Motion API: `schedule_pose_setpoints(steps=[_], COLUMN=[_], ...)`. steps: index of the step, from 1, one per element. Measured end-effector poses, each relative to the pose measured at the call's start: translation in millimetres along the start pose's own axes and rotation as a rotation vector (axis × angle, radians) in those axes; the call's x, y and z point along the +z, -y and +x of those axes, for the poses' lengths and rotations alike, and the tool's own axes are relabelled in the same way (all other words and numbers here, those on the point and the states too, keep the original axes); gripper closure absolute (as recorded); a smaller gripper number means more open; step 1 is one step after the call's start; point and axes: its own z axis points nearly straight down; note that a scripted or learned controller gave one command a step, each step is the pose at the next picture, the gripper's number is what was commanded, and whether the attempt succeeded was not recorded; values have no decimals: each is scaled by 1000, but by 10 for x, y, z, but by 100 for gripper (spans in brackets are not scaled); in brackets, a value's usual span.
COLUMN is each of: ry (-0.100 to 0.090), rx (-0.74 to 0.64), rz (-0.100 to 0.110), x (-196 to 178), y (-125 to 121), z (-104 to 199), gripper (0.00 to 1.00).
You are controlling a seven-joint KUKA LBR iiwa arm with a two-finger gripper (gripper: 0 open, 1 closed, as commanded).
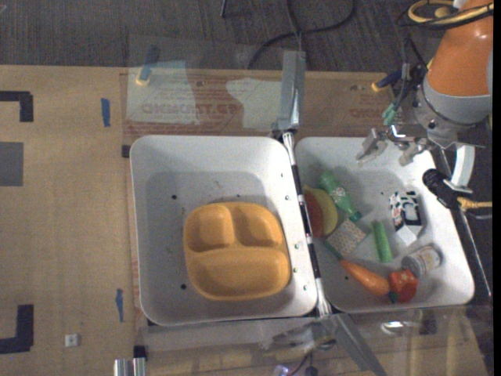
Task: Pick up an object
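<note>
Fingers (374, 142) spread, nothing between them, gripper (389, 144) over the right bin's (454, 284) far edge. Bin contents: smooth orange carrot (365, 277), green bottle (338, 192), green cylinder (382, 241). Left bin (156, 210): moulded yellow compartment tray (235, 251).

A robotics lab: a pale wooden bench (63, 233) marked with blue tape strips (105, 112), two shallow white plastic bins (211, 151), black cables (313, 10) trailing over grey carpet (117, 14).

I see even, soft overhead light, mild glare on the white bins (149, 163), faint shadows, dim far floor (117, 14), slightly soft focus throughout
</note>
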Motion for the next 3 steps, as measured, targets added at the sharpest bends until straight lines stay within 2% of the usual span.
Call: schedule_pose_setpoints(steps=[1, 2, 3], ry=[0, 12, 19], rx=[7, 12, -40], rz=[1, -38, -58], x=[966, 1261, 1292], y=[-54, 333, 562], z=[-585, -929, -953], gripper=[0, 0, 0])
